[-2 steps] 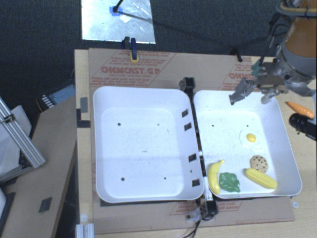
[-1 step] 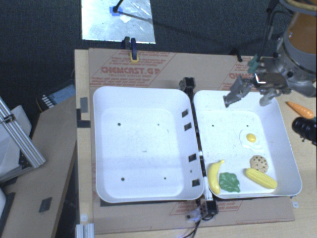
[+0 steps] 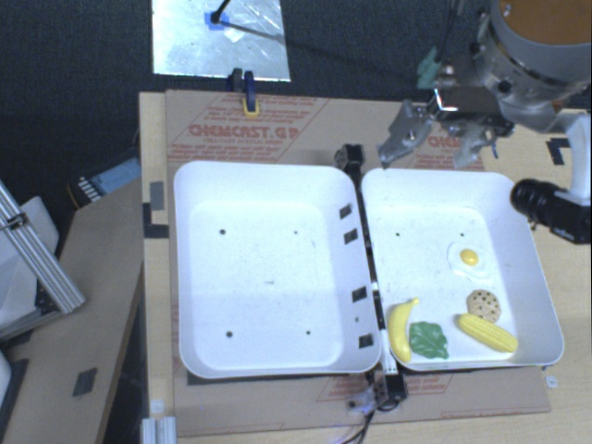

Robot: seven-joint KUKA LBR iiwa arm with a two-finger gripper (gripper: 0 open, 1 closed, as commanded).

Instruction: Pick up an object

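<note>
Arm enters from upper right, grey body with orange band at the top edge of frame, wrist angled down and toward the left. Claw (image 3: 433, 144) hangs over the far rim of the right bin (image 3: 418, 213), above the cardboard sheet (image 3: 277, 123) on the worktop. Its two fingers stand spread apart, one pointing down-left, the other down-right; nothing between them.

Objects all sit in the near part of the right bin, well apart from the claw:
- fried egg (image 3: 468, 258), toward the right wall
- cookie (image 3: 483, 303), just nearer than the egg
- corn cob (image 3: 487, 332), lying at a slant near the front right corner
- banana (image 3: 400, 329), by the bin's left wall
- green leafy piece (image 3: 428, 340), touching the banana's right side

Left bin (image 3: 264, 266) lies beside it, rims meeting at the clips in the middle.
</note>
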